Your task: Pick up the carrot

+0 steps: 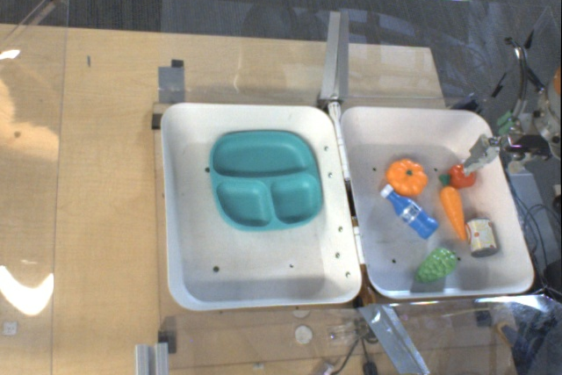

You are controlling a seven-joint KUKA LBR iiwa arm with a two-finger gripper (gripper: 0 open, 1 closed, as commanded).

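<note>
- You are looking down at a slant on a pale wooden table that carries two shallow white bins set side by side.
- The right bin is your landmark; the left bin touches it along a shared middle edge.
- Inside the left bin sits a teal divided tray, with one long section at the back and two smaller sections in front.
- The carrot lies flat on the floor of the right bin, toward its right side, with the thick end pointing to the back and the tip toward the front.
- Just behind the carrot's thick end is a small red tomato-like toy.
- Left of the carrot is a small orange pumpkin, and in front of the pumpkin a blue and white bottle lies on its side.
- A small beige block-shaped item sits just right of the carrot's tip.
- A green knobbly toy rests near the front wall of the right bin.
- The claw reaches in over the right bin's right rim, close behind the red toy and apart from the carrot.
- You cannot tell from this view how the claw is set, and nothing is seen held in it.
</note>
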